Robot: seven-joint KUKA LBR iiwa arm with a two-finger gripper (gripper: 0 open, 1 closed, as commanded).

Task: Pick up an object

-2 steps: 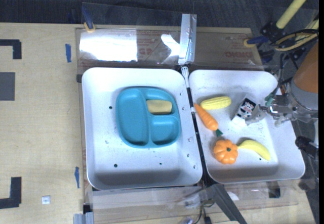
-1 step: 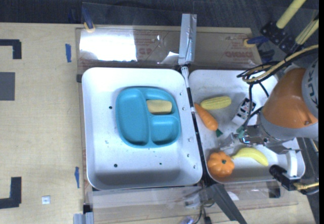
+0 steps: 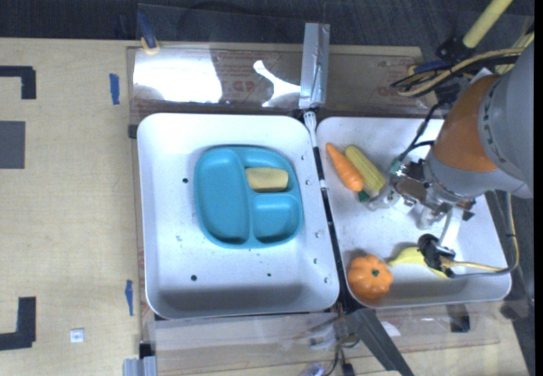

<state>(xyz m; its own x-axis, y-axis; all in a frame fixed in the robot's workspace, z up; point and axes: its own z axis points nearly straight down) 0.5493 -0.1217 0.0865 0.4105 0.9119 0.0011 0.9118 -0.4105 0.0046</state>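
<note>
1. Two shallow white bins sat side by side on the bench, the left bin [image 3: 161, 221] and the right bin [image 3: 492, 277] touching along their inner rims.
2. A blue divided plate [image 3: 225, 196] lay in the middle of the left bin, with a pale yellow block [image 3: 267, 180] resting in its upper right compartment.
3. In the right bin, a toy carrot [image 3: 342, 167] and a toy corn cob [image 3: 365, 168] lay just beside each other near the upper left corner, both slanting down to the right.
4. A small orange pumpkin [image 3: 370, 277] stood at the bin's lower left, near the front rim.
5. A yellow banana-like piece [image 3: 409, 257] lay just right of the pumpkin, partly hidden behind a black part.
6. The grey arm [image 3: 513, 124], with its orange band [image 3: 462, 141], reached in from the right over the right bin.
7. The gripper [image 3: 405, 188] hung low in the bin, just right of the corn cob's lower end, close to it or touching it.
8. How wide the gripper stood could not be told from the slanted view, and no object could be seen held in it.
9. A clear panel [image 3: 216, 77] with a metal post [image 3: 314, 64] stood behind the left bin.
</note>
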